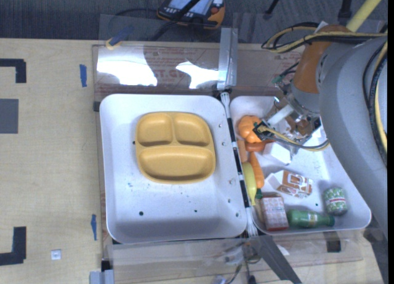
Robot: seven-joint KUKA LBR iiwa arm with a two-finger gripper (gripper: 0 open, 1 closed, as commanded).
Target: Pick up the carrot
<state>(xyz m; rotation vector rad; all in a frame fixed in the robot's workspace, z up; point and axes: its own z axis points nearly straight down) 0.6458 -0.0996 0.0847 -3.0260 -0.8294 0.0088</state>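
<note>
The carrot (257, 169) is a slim orange piece lying lengthways by the left wall of the right bin (354, 215). Against its left side lies a yellow, banana-like item (249, 182). Just above them sits a rounded orange item (246, 128) in the bin's far left corner. My gripper (278, 143) reaches down from the right into the upper part of this bin. It stands close to the right of the rounded orange item and just above the carrot's far end. The wrist hides the fingertips.
In the right bin's near half lie a small red-and-white packet (295, 184), a pink box (273, 210), a green bottle (309, 219) and a green-and-white can (335, 199). The left bin (117, 172) holds a yellow divided plate (175, 146). A raised divider (237, 166) separates the bins.
</note>
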